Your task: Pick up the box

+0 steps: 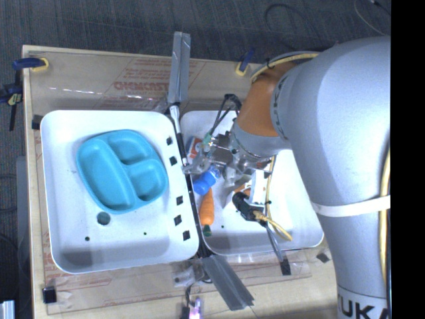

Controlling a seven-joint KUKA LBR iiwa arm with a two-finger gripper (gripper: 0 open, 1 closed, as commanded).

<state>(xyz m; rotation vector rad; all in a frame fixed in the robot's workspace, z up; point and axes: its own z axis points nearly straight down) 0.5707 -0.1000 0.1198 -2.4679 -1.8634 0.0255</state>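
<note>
Nearest, an orange carrot (pixel 207 208) lies at the right bin's (pixel 299 234) left wall; beyond it, the claw (pixel 211 157) hangs low over clutter, its opening impossible to tell; no box can be made out, so the pick appears undone.

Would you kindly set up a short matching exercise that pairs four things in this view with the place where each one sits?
Things:
1. blue tray
2. carrot
3. small green ball
4. gripper

Places:
A. in the right bin, lying near its left wall
B. in the left bin, filling much of its middle
C. in the left bin, just below the tray's lower left edge
D. low over the upper left part of the right bin

Pairs: 1-B, 2-A, 3-C, 4-D
</note>
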